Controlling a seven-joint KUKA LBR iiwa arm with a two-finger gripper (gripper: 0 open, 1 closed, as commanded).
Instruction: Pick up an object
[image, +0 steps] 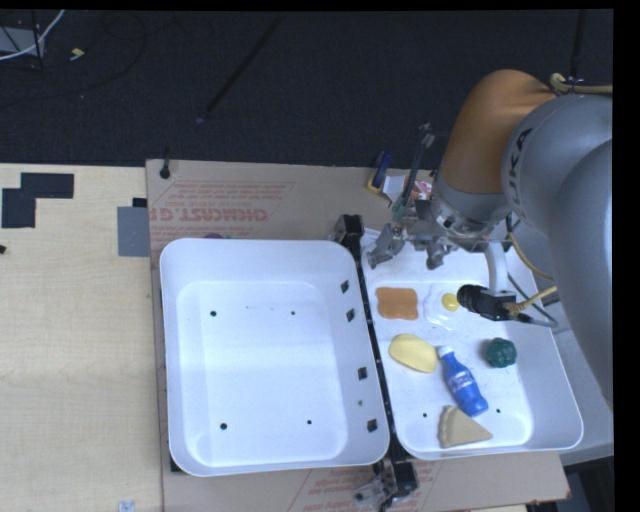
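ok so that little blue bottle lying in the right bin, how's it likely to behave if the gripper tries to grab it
The blue bottle lies on its side, so a nudge would probably roll it. It looks small and plastic, likely light and fairly stiff. Its smooth rounded body may slip between fingers, and the yellow piece touching its cap could shift.

Six objects in right bin (560, 440)

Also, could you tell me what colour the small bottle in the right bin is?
Blue, with a white label; the bottle shows clearly in the camera view.
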